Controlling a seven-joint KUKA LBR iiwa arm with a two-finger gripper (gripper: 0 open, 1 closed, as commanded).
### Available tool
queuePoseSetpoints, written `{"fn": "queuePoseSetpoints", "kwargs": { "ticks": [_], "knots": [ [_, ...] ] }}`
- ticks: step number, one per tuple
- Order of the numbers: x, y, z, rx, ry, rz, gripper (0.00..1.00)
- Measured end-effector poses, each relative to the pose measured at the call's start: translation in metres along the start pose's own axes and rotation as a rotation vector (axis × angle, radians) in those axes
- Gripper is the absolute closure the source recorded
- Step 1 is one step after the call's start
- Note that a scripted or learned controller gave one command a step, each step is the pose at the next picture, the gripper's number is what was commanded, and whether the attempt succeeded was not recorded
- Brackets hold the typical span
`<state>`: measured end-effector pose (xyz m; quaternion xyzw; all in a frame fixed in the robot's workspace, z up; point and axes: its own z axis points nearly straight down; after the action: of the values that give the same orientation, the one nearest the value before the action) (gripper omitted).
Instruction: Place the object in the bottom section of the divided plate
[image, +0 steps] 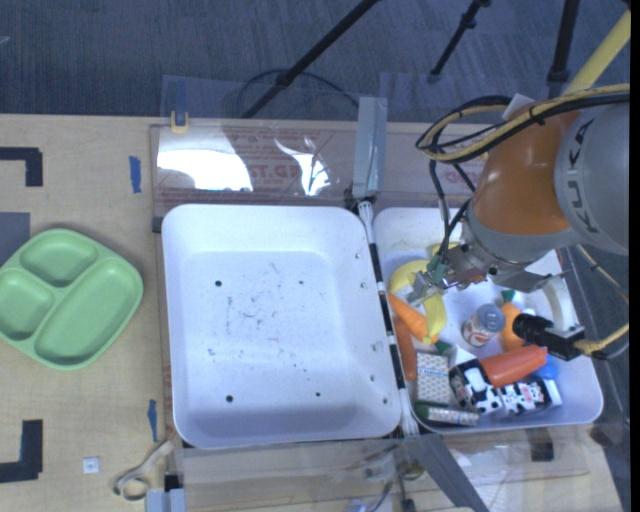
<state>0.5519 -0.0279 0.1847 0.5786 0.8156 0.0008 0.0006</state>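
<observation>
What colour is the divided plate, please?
Light green; the divided plate shows in the camera view.

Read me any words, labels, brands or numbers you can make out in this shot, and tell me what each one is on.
"KUKA": partly visible lettering on the grey arm, cut off at the frame edge, running sideways.
Black and white patterned package in the right bin: print too blurred to read.
Small round lidded container: label too small to read.
Green divided plate, left bin: no text on either.
</observation>
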Motion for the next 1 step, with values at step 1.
{"fn": "queuePoseSetpoints", "kwargs": {
  "ticks": [1],
  "knots": [
    [0.0737, 0.0426, 0.0003, -0.001, 0.000, -0.017, 1.00]
  ]
}}
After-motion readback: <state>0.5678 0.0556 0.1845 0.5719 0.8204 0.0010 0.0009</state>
